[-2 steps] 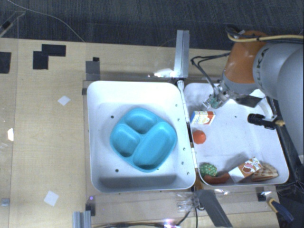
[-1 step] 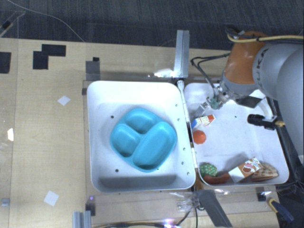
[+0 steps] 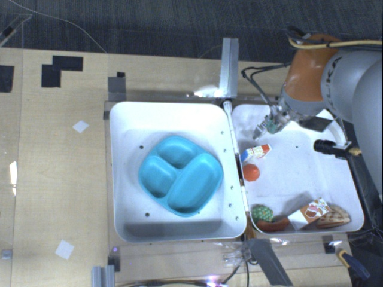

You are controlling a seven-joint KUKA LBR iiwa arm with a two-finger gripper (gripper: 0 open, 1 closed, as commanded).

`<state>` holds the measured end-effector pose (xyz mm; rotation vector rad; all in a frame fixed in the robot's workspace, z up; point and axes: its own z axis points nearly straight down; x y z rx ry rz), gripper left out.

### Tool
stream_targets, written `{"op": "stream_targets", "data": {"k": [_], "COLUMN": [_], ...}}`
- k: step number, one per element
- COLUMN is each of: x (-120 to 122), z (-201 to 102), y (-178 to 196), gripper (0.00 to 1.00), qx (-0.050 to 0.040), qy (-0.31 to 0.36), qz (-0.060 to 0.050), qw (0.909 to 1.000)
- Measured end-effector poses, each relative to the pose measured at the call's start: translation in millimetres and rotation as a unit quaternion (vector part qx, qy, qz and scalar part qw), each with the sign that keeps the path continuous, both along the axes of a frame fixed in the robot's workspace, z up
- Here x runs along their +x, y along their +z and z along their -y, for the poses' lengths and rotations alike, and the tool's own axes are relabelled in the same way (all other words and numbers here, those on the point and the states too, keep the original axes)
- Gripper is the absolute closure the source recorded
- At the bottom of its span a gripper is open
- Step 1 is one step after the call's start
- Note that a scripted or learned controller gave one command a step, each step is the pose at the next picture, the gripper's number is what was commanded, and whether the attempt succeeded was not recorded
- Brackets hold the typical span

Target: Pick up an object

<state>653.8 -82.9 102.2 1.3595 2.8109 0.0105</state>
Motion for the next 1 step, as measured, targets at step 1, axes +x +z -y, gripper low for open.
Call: {"op": "stream_targets", "data": {"k": [1], "x": [2.7], "z": [-0.6], "y": [13.6], "gripper": [1.0], "qx": [-0.0006], "qy": [0.002], "qz": [0.005], "qw": [1.0]}}
